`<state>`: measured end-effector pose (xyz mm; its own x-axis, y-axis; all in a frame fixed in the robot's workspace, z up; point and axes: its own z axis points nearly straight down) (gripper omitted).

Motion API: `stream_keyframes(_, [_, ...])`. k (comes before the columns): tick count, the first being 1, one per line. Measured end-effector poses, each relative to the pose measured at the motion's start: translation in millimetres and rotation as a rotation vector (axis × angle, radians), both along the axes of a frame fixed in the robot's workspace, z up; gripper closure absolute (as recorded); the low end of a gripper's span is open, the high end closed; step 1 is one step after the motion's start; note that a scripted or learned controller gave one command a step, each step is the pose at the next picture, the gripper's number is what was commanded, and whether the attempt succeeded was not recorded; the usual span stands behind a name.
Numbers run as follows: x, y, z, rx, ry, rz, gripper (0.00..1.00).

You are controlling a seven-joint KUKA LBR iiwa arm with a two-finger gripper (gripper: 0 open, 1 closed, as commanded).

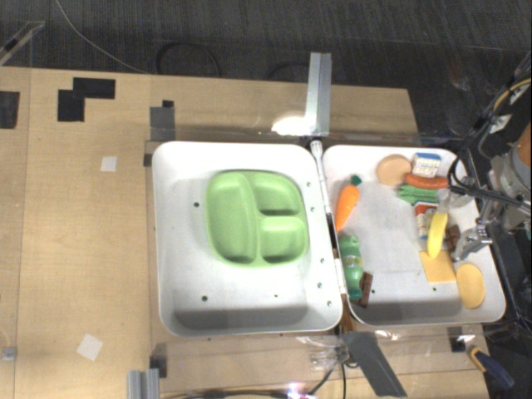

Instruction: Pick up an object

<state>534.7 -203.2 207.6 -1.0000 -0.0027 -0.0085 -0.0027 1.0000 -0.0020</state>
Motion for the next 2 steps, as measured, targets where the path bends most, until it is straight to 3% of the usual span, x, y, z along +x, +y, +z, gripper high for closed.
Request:
stream_keyframes(1, [13.3,1.4,-110.4,-0.001,-0.002,0.062,0.00])
stream_keyframes(2, [-28.0,21.0,-117.2,-0.004,-0.009,0.051,0.00])
